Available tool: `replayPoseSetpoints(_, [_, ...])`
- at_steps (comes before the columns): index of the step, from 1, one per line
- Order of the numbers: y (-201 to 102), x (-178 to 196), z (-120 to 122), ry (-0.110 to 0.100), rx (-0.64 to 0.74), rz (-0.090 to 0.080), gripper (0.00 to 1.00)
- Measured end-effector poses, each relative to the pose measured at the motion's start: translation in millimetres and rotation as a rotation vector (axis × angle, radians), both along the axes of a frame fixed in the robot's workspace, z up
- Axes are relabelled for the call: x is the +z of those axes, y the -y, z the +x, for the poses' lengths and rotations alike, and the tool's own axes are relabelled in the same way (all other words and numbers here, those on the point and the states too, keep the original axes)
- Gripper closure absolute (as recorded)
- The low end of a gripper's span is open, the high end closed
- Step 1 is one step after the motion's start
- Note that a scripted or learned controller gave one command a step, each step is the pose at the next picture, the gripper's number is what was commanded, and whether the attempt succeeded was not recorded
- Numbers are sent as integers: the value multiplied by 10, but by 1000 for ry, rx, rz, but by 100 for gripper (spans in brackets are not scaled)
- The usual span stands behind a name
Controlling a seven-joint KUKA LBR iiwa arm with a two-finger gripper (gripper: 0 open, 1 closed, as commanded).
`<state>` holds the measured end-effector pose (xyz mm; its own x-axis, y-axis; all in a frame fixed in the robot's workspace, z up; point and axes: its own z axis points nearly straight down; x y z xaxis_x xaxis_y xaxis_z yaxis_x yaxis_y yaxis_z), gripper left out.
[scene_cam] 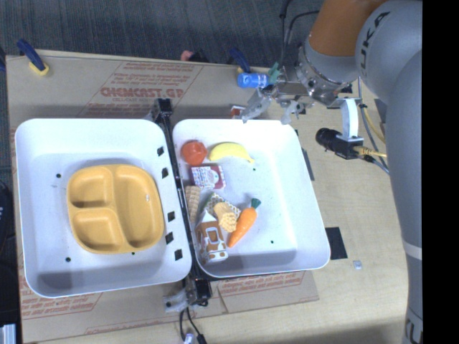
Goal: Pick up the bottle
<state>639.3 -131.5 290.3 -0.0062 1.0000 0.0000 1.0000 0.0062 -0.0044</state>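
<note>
Hovering over the right bin's (308, 192) far rim, the gripper (274, 107) hangs with fingers spread and nothing between them.

The brown bottle (211, 236) lies at the near left of that bin, touching a carrot (244, 223); a good pick probably means descending squarely over it, clear of the carrot. Tomato (193, 151) and banana (229, 151) sit farther back. The left bin (43, 142) holds a yellow divided plate (115, 208).

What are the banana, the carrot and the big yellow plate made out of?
They all look like plastic. The banana is smooth, even yellow with a soft shine, like toy food. The carrot is plain orange with a moulded green top, probably a toy too. The yellow plate is matte, with moulded compartments.
</note>
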Motion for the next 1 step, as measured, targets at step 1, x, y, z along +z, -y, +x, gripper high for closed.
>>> replayPoseSetpoints(1, [-8,103,3,-2,5,0,100])
